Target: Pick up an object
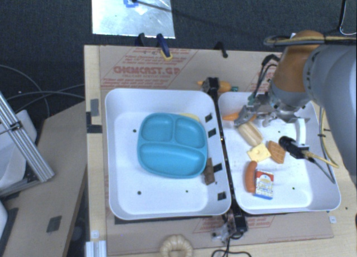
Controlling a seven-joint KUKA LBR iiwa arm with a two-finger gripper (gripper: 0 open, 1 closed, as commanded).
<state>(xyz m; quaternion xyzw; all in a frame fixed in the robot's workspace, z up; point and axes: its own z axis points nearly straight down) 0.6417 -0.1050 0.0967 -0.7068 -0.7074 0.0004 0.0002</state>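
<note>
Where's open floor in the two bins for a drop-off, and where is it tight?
Left bin: bare strips left of and below the blue tray. Right bin: bare in the near right corner, right of the small carton. Tight in the right bin's far half, around the gripper, bread roll and cheese.

A single fixed camera looks down at a slant from above the counter [150, 63], at middling range. Both white bins fill the frame's middle: the left bin [120, 139], the right bin [304, 192]. The arm [312, 72] enters from the upper right.
</note>
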